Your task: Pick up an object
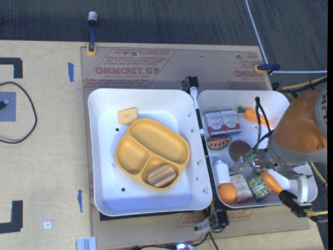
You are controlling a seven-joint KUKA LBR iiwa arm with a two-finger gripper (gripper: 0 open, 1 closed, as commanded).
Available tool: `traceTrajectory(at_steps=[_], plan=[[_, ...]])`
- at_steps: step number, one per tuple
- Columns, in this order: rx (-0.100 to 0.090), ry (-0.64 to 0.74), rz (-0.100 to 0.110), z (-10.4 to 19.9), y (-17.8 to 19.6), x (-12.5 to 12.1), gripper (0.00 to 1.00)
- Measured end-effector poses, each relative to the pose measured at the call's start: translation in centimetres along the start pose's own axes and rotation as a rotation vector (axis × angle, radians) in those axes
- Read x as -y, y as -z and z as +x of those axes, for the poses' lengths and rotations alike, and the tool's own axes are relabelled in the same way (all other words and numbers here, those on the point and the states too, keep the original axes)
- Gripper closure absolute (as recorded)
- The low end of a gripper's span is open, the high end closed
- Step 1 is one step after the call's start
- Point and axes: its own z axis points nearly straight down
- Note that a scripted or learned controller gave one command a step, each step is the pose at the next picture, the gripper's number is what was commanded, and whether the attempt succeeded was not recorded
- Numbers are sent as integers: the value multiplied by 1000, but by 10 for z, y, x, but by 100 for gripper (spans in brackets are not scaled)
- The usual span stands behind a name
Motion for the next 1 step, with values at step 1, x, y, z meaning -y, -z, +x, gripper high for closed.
traceTrajectory(at_steps=[1], plan=[[3, -2, -8, -1, 11, -2, 100]])
